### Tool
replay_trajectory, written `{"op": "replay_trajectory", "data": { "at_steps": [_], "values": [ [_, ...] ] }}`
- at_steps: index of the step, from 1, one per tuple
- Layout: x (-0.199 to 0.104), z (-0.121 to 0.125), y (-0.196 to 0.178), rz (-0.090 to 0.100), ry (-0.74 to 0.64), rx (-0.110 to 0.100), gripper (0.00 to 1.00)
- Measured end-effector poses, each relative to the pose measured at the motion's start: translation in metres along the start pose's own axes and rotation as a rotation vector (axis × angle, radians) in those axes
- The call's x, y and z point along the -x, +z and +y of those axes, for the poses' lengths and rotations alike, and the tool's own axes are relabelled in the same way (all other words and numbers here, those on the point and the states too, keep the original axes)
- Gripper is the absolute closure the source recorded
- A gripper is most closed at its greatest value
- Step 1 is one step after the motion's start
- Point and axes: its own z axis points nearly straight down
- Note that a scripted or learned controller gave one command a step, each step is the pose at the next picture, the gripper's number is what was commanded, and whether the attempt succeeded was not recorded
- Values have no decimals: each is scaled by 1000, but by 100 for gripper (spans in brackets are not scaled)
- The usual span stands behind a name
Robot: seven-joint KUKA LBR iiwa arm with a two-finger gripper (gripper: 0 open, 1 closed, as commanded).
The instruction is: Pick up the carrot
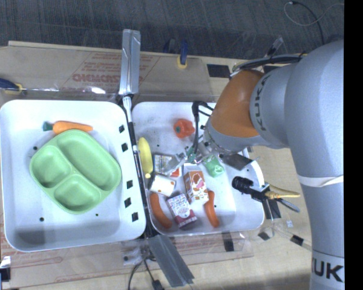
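Observation:
The carrot (pixel 71 126), orange with a green stalk end pointing left, lies in the left bin (pixel 12 180) against the far rim of a green divided plate (pixel 75 169). My gripper (pixel 194 154) is far from it, down in the middle of the right bin (pixel 163 115) among packed items, under the orange wrist band. It hangs beside a small silver packet and a green object (pixel 215 167). No carrot is near it.
The right bin holds a red pepper (pixel 183 127), a yellow banana (pixel 144 156), two small cartons (pixel 195 186) (pixel 180 209), and two orange-red sausages (pixel 158 211) (pixel 211 208). A metal divider (pixel 129 65) runs between the bins.

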Motion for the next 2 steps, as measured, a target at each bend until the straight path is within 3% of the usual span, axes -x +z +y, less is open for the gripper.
{"op": "replay_trajectory", "data": {
  "at_steps": [1,2],
  "values": [
    [-32,35,-96,1,88,-6,0],
    [23,77,-190,0,160,-6,0]
  ]
}}
